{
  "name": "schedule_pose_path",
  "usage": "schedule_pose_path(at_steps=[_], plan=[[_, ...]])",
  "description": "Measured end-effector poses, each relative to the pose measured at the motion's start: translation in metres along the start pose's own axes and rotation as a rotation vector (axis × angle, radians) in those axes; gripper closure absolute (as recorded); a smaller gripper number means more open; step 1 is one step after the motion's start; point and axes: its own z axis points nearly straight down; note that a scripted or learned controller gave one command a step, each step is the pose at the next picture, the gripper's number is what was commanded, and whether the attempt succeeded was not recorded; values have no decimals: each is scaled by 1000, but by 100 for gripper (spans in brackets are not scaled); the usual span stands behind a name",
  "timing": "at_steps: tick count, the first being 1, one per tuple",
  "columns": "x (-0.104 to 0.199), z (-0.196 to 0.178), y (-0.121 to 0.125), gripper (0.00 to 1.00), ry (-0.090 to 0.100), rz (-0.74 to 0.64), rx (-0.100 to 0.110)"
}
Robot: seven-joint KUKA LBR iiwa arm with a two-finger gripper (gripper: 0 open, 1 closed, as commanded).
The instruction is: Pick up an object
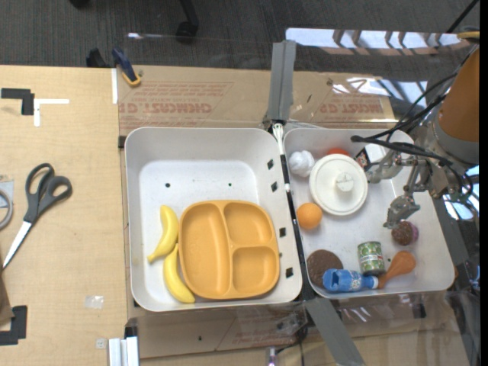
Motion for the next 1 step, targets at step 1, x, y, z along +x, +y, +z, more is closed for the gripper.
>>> schedule_pose_path(at_steps=[1], plan=[[46,106,-41,0,-16,86,8]])
